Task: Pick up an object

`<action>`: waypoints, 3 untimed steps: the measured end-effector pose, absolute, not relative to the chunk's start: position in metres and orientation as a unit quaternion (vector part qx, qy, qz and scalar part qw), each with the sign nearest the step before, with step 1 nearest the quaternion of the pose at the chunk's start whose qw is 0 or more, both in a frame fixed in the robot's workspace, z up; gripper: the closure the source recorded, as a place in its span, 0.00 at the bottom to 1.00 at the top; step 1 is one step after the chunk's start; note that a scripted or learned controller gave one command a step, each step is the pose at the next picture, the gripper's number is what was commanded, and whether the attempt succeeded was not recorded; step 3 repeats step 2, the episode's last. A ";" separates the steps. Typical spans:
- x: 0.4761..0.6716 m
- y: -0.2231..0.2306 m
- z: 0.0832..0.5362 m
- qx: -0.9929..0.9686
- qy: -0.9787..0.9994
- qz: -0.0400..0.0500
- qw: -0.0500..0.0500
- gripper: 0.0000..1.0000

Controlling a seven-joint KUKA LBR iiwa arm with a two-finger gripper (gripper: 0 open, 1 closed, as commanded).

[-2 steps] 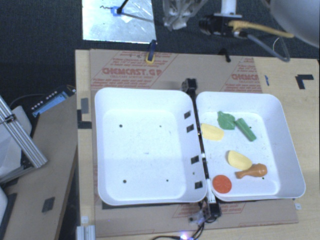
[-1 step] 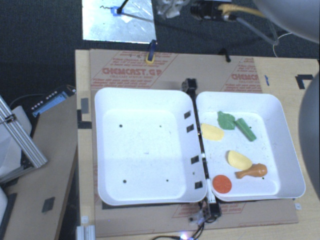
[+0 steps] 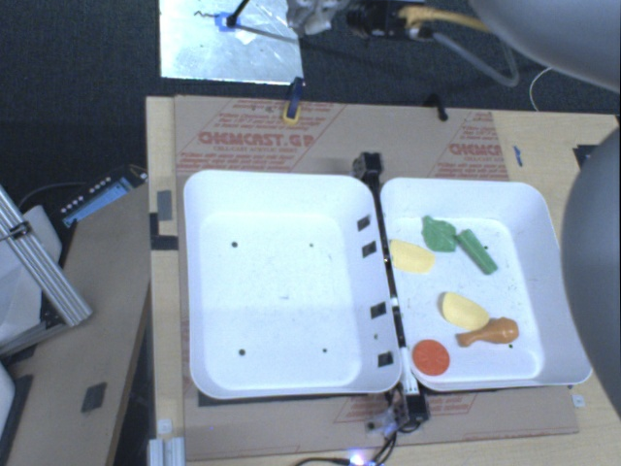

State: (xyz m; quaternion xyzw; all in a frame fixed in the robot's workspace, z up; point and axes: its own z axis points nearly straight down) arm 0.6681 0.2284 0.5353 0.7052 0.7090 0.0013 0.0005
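Starting nearest the camera: the toys all sit in the right-hand bin (image 3: 532,282), so that's where any pick has to happen. Closest is a red disc (image 3: 432,357), tucked into the front corner by the divider. It looks flat and low, probably hard plastic and slippery, and with the wall right there I'd skip it. Just behind it is a brown drumstick-shaped toy (image 3: 488,333), which looks light and stiff, and I'd grab it across the narrow handle end. Touching or nearly touching it is a yellow lump (image 3: 464,310), rounded, so it might squirt out of a pinch. A second yellow piece (image 3: 411,257) lies further back near the divider. Then there's a green leafy-looking toy (image 3: 439,234) and a green stick-like piece (image 3: 477,250) just beside it; the stick looks easiest to me, pinched across its short width. None of it seems heavy or fragile. Way at the back, beyond the bins, the gripper (image 3: 318,3) hangs over the floor, too blurry to tell whether it's spread or closed.
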 end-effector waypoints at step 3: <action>0.644 0.233 0.534 0.707 0.707 0.002 0.001 1.00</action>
